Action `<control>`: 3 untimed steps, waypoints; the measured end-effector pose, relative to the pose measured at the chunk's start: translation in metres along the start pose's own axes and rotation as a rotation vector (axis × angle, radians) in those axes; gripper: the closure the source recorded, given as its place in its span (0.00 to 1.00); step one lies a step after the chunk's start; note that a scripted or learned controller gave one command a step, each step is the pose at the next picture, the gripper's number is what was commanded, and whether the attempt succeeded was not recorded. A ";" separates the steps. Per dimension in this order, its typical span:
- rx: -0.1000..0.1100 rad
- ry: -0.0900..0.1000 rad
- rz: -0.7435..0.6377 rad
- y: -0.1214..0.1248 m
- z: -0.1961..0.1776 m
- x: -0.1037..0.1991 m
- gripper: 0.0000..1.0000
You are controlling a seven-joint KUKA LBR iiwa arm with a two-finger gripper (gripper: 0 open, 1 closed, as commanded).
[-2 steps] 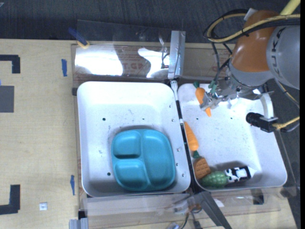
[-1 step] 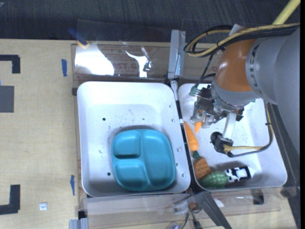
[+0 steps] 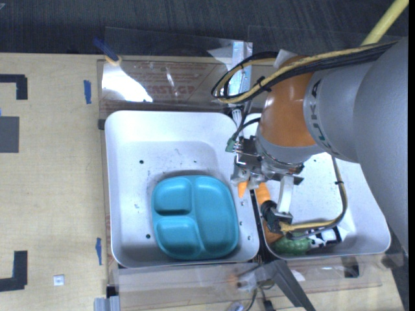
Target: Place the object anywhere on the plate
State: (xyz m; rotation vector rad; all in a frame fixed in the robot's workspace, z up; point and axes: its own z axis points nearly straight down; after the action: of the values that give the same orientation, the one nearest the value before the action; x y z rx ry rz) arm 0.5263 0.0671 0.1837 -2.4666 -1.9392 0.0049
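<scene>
Pale wooden bench (image 3: pixel 45 193) with shallow white left bin (image 3: pixel 162 135) and right bin (image 3: pixel 366 229) side by side.

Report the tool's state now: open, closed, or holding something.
Tool: cannot be told; the arm's wrist covers it from above, over the right bin.

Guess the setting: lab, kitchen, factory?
Probably a robotics lab test bench: a grey arm over the right bin, a teal plate in the left bin, blue tape on the wooden bench.
</scene>
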 end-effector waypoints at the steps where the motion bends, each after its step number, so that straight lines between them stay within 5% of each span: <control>1: 0.000 0.000 0.002 0.000 0.000 -0.001 0.00; 2: -0.001 0.000 0.001 0.001 -0.010 0.000 1.00; 3: -0.005 0.001 -0.025 0.009 -0.030 0.049 1.00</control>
State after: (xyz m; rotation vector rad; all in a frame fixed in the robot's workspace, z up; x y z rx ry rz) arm 0.5467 0.1130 0.2135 -2.4447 -1.9721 -0.0024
